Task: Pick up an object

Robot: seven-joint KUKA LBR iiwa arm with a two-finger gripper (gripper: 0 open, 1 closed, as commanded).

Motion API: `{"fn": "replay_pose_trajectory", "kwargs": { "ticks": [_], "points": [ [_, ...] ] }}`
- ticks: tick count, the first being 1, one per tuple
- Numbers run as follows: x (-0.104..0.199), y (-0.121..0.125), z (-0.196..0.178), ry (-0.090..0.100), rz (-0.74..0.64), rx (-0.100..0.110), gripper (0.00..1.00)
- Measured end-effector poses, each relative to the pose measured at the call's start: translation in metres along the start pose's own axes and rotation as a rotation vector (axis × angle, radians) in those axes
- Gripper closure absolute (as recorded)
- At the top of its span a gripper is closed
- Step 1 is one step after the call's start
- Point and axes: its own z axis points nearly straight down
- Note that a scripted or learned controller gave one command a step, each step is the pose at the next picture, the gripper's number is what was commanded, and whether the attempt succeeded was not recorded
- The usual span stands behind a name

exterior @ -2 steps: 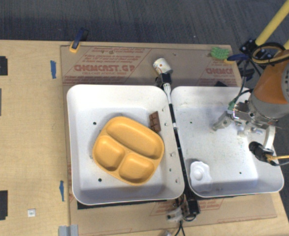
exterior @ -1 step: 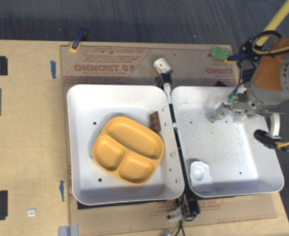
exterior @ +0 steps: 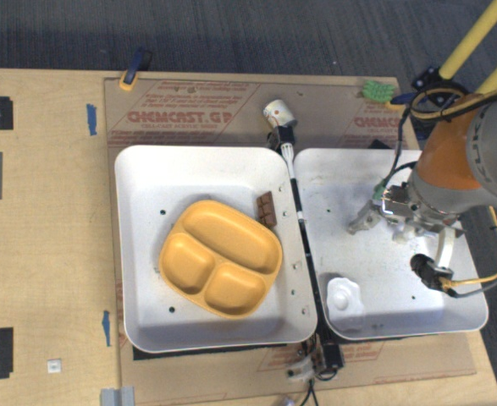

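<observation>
Hand (exterior: pixel 383 214) near white cup (exterior: pixel 343 295) (upright)

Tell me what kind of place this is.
Most likely a robotics lab test bench, not a kitchen or shop. Two shallow white bins, left bin and right bin, sit on a plywood board marked with tape, a grey and orange arm reaches in, and cables run between the bins.

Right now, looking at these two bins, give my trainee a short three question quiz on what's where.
1. True or false: the yellow tray lies in the left bin.
2. What lies in the right bin's near-left corner? A) white cap B) red ball C) blue cup
3. Fill in: a small ___ block sits beside the tray, by the divider.

Key: 1 true. 2 A, the white cap. 3 brown, the brown block.
</observation>
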Motion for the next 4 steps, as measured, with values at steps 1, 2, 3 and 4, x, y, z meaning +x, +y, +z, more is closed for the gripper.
{"fn": "replay_pose_trajectory", "kwargs": {
  "ticks": [1, 2, 3, 4],
  "points": [
    [-0.04, 0.045, 0.0, 0.023, -0.161, 0.007, 0.0],
    [0.011, 0.08, 0.0, -0.001, -0.252, -0.004, 0.0],
    [0.01, 0.015, 0.0, -0.001, -0.074, -0.001, 0.0],
    [-0.012, 0.071, 0.0, -0.002, -0.19, -0.003, 0.0]
  ]
}}
